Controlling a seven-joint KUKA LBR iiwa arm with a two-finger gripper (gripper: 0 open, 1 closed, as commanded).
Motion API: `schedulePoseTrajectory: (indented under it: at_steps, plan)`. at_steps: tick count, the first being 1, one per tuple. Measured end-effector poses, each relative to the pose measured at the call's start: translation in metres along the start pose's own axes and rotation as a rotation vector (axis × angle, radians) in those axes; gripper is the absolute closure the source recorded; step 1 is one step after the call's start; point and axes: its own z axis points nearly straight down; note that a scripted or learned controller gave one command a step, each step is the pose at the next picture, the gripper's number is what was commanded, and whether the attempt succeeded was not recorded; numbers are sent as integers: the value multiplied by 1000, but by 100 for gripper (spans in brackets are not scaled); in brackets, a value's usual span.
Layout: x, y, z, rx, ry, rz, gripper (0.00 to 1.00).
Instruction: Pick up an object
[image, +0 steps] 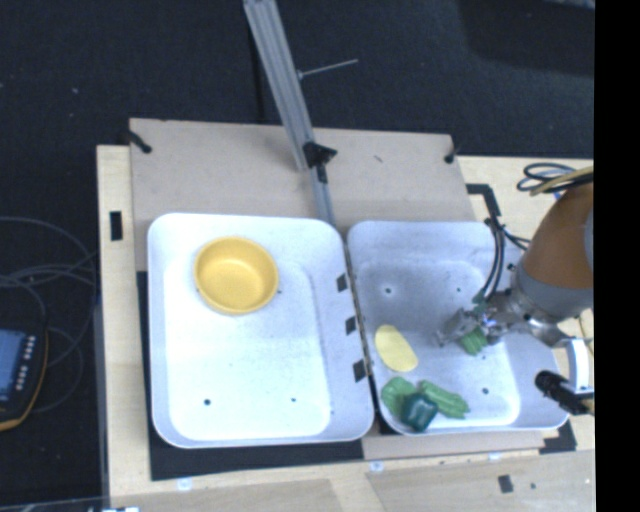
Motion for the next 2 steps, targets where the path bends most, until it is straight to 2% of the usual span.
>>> schedulePoseTrajectory:
  at_steps: [1,2]
  plan:
    - [-1,2,-14,-9,-1,0,100]
    - [3,-2,-75,-11,-2,-1,100]
